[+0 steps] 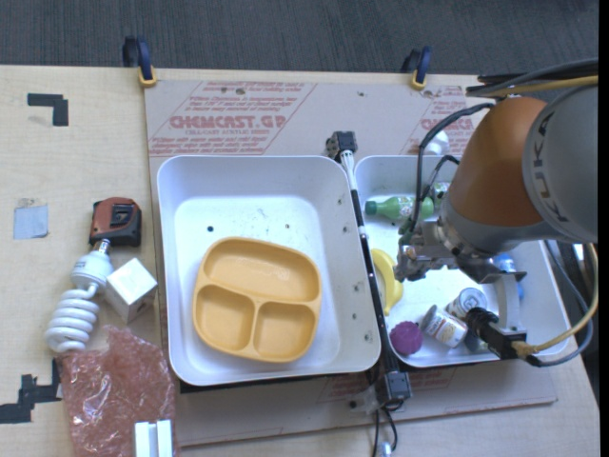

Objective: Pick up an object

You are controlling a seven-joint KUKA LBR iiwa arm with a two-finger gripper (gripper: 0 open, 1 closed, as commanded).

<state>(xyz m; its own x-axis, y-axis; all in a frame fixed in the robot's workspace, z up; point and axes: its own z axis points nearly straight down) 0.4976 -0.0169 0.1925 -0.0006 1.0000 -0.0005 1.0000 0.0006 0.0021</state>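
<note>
Overhead, the grey arm with its orange band reaches into the right white bin (561,284), its gripper (411,260) hanging low beside a yellow banana-like object (385,279); whether it is open, I cannot tell. Nearby lie a green plastic bottle (390,207), a purple round object (406,336) and what looks like a small white jar (443,327), while the left white bin (181,255) holds an orange three-compartment plastic tray (257,298).

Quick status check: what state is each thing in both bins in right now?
Yellow divided plate: flat, right side up, in left bin.
Green bottle: lying on its side, right bin.
Banana: lying beside the bin wall.
Purple ball: resting, untouched.
Gripper: low over right bin.
</note>
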